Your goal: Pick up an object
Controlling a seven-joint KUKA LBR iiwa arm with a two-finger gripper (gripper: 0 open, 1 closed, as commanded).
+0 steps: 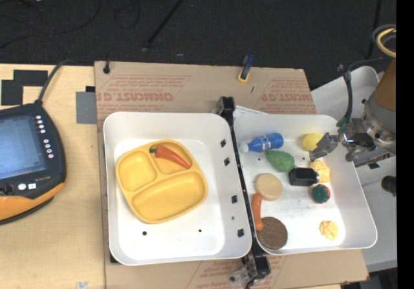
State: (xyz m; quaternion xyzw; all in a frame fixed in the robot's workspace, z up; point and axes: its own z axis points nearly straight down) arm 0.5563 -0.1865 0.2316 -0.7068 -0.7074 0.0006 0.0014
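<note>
Crosswise, blue bottle (264, 143), cap toward left bin (129, 242).

My light wooden bench (52, 242) has brown cardboard sheet (194, 90), two shallow white bins (129, 229) on it, plus black-orange pendant (26, 158).

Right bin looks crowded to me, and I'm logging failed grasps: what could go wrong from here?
1. The gripper sits among a tight cluster: yellow lemon-like piece, black block, small yellow toy. It may nudge or catch a neighbour rather than one thing.
2. It works close to the right bin far edge, so a pushed piece could slide against the wall.
3. Round pieces such as the green ball may roll away.
</note>
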